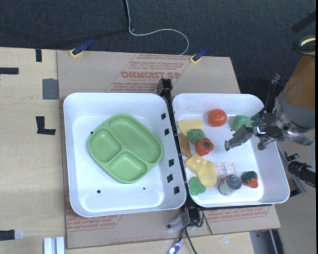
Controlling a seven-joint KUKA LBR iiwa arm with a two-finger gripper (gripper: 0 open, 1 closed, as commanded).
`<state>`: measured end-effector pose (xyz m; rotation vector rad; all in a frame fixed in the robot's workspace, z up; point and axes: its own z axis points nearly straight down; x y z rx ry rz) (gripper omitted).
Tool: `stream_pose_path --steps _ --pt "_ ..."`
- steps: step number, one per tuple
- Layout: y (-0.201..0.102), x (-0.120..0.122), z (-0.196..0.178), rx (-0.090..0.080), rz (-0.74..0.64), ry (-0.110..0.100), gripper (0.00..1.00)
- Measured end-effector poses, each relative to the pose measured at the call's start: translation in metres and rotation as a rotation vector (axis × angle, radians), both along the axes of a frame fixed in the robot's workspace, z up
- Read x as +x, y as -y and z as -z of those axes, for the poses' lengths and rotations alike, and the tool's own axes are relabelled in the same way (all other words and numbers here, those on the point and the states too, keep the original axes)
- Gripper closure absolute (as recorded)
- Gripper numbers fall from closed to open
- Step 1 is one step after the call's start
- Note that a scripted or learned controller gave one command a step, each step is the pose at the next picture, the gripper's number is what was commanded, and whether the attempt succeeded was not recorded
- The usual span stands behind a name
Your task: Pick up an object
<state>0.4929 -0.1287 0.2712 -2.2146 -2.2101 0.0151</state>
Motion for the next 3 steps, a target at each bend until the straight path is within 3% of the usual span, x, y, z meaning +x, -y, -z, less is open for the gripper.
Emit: stream_pose_path --steps 1,3 --pt "0.0 0.002 -0.006 -0.002 -0.004 0.012 0.0" --pt "0.004 -0.006 0.112 0.0 -0.002 0.006 0.0"
